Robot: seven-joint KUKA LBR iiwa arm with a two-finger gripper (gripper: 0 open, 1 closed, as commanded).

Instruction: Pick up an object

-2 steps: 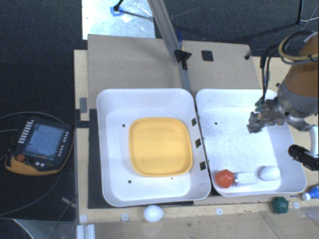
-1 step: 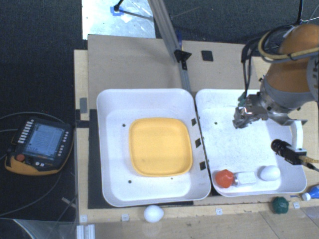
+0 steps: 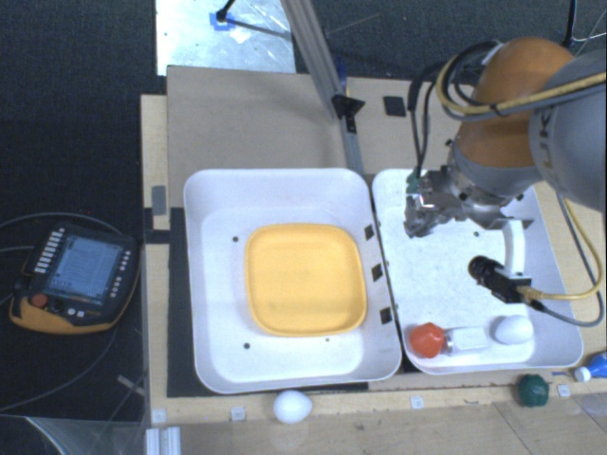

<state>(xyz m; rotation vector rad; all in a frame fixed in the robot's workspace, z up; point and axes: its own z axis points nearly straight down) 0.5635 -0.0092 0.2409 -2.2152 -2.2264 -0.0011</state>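
Plainly the claw [image 3: 420, 218] hangs over the far-left corner of the right bin [image 3: 441, 287], close to the wall shared with the left bin [image 3: 213, 282]. From this slant I cannot tell whether it is open or closed, and nothing shows in its grip. The bare floor below it offers nothing to take, so I judge this to be a position short of any grasp.

The likely candidates all lie along the right bin's near edge. A red ball [image 3: 427, 339] sits in the near-left corner, a white block [image 3: 467, 337] lies just beside it, and a white egg [image 3: 513, 330] is nearer the near-right corner. They probably gather at that wall because round things roll until stopped.

The yellow plate [image 3: 305, 280] lies flat in the middle of the left bin, a poor shape to pinch from above. Another white egg [image 3: 292, 406] and a green ball [image 3: 533, 390] rest on the worktop [image 3: 256, 93] beyond the bins' near edges, likely out of play.
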